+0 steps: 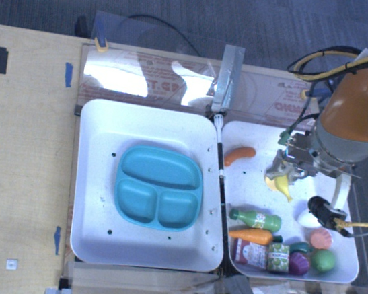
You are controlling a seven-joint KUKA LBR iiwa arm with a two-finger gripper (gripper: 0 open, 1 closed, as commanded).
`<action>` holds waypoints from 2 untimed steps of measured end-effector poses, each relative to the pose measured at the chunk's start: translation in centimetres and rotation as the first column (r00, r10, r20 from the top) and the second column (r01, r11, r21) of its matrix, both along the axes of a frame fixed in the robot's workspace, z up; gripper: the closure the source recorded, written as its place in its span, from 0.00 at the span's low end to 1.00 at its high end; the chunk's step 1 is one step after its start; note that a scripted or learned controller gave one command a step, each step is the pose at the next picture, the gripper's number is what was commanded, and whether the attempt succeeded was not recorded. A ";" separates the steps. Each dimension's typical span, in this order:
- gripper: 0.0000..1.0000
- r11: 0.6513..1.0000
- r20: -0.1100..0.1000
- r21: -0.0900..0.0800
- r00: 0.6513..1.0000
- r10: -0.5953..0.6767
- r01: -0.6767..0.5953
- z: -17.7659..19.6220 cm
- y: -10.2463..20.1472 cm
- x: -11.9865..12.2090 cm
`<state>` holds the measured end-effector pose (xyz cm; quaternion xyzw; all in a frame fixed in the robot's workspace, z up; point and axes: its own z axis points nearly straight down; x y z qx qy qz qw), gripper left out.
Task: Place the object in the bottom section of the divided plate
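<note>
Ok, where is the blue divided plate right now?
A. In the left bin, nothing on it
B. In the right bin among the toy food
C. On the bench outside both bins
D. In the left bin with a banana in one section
A: the plate lies in the left bin, its sections bare; the banana is in the right bin, under the end effector.

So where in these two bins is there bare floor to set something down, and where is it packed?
The left bin has bare floor all round the blue divided plate, widest along its left wall. The right bin has a bare patch between the sausage and the green bottle. Its near end is crowded: carrot, cartons, round fruits. The hand sits over a yellow item.
</note>
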<state>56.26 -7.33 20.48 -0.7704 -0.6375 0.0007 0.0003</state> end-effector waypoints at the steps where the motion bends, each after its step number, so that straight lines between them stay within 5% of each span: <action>1: 1.00 0.996 -0.001 0.004 0.996 0.092 -0.092 -0.2 10.2 -0.2; 2: 1.00 0.990 0.000 0.001 0.990 0.142 -0.142 -2.2 15.7 1.9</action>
